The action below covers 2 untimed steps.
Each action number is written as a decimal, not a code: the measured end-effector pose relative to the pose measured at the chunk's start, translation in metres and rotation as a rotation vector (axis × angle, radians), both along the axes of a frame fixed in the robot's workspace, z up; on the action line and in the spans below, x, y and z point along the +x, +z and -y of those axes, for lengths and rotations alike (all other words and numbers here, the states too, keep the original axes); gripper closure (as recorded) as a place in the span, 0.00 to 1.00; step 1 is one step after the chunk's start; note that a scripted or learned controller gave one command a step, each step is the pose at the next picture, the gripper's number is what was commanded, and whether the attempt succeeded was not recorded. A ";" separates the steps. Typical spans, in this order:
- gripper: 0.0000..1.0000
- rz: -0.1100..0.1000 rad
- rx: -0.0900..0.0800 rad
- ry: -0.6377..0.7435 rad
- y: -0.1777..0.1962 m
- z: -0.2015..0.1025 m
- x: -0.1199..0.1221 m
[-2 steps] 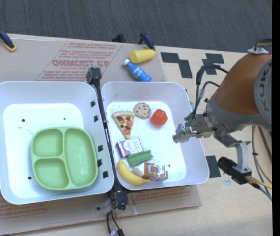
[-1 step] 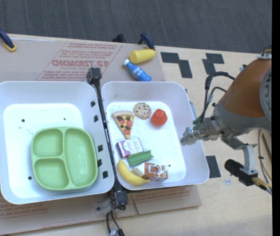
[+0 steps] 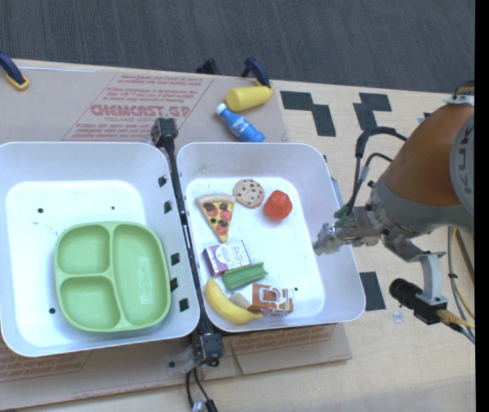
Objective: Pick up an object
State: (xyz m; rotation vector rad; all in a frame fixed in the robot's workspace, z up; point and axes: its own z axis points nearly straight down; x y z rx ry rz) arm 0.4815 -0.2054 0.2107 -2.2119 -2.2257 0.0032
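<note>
Seven small things lie in the right bin [image 3: 341, 230], and none of them is in the claw [image 3: 323, 240], which hangs at that bin's right wall with nothing visible in its grasp; how far it is parted cannot be told at this size. Everything to be picked lies to the claw's left as the camera sees it. Nearest is the tomato [image 3: 278, 204], a little up and to the left, round and so with no long axis to line up on. Just beyond it is the cookie [image 3: 248, 193], and further left the pizza slice [image 3: 218, 215], its point aimed down the view. Down and to the left of the claw sit the purple carton [image 3: 227, 257], the green piece [image 3: 244, 275] touching its lower edge, the orange-and-white box [image 3: 272, 298] and the banana [image 3: 227, 304], whose length runs slantwise from upper left to lower right along the bin's lower wall. I judge the tomato the likeliest target: it stands apart from its neighbours, while the lower group is crowded together and a grasp there could catch two things at once. The left bin [image 3: 13, 178], holding a green tray [image 3: 111, 275], is well apart from the claw.
</note>
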 end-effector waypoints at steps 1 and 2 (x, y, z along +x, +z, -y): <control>1.00 0.003 -0.001 0.000 0.000 0.000 0.007; 1.00 0.003 0.000 -0.001 0.005 0.006 -0.005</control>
